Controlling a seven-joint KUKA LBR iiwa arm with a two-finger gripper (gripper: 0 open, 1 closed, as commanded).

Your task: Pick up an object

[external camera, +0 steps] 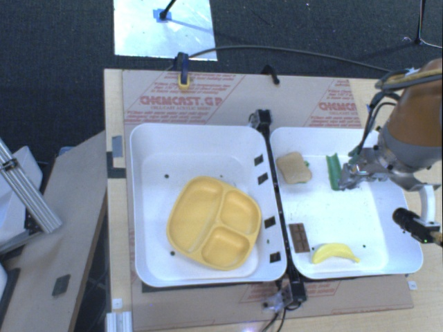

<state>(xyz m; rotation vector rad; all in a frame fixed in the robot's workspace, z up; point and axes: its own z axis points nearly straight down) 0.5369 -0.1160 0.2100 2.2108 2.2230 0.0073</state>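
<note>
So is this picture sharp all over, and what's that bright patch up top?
In the camera view, the yellow tray and banana look fairly crisp; the arm at the right edge is softer, slightly blurred. The bright patch is a shiny sheet on the dark floor, catching glare. Light is even, with faint shadows inside the white bins.

1. The arm (pixel 414 126) has a broad orange band over a rounded grey wrist housing
2. Thin dark cables loop along its left side
3. The gripper (pixel 345 180) is small, metallic grey, with dark fittings behind it
</note>
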